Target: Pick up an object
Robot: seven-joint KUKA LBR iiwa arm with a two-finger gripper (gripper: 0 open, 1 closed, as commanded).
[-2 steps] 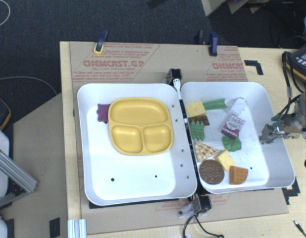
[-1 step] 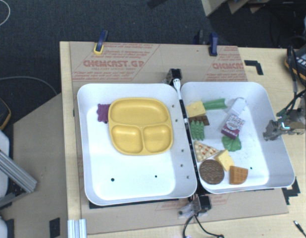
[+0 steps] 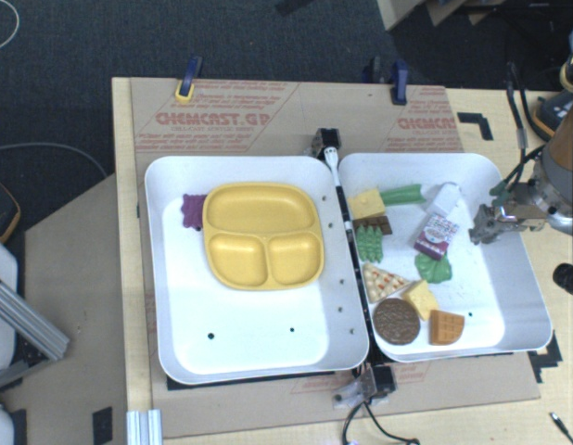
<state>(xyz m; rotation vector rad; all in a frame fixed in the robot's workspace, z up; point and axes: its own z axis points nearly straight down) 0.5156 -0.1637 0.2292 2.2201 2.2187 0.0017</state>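
My claw (image 3: 488,222) hangs over the right bin (image 3: 509,290); how wide it gapes, I cannot tell. Nearest lies a small white bottle (image 3: 440,221) with a purple label, beside a knobbly green toy (image 3: 434,268).

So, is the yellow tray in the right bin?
No, the yellow tray lies in the left bin, beside a purple item.

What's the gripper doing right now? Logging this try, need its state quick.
Gripper: at the right bin's right side, beside the white bottle; no object between it visibly; open or shut cannot be told.
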